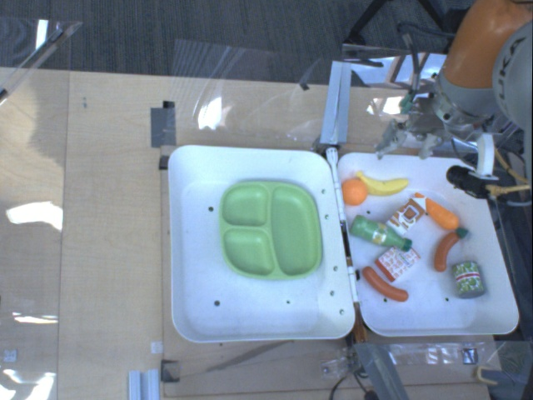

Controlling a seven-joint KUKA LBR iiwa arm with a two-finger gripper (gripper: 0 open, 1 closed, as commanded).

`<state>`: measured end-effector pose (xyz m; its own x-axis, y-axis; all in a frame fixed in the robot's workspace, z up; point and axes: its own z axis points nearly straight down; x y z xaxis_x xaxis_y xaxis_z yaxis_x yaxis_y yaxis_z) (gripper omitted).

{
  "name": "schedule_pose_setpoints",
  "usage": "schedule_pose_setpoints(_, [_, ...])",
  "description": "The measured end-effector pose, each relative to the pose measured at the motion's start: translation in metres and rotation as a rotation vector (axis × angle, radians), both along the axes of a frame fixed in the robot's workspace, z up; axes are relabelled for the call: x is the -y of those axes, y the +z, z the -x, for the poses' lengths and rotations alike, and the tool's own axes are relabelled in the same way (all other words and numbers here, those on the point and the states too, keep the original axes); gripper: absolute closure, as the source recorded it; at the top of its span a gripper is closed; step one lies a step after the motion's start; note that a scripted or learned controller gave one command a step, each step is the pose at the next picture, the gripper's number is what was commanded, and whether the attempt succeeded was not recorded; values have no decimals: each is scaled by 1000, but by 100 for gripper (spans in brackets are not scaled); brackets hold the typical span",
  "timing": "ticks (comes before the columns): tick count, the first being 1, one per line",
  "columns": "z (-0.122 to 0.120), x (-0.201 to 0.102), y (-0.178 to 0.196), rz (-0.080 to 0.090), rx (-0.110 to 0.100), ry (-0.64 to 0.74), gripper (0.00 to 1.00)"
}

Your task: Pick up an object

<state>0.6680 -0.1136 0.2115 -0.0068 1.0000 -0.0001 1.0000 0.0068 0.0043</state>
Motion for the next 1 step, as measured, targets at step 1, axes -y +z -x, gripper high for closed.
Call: schedule_pose_setpoints(1, [42,31,-113,1,-2,43,0])
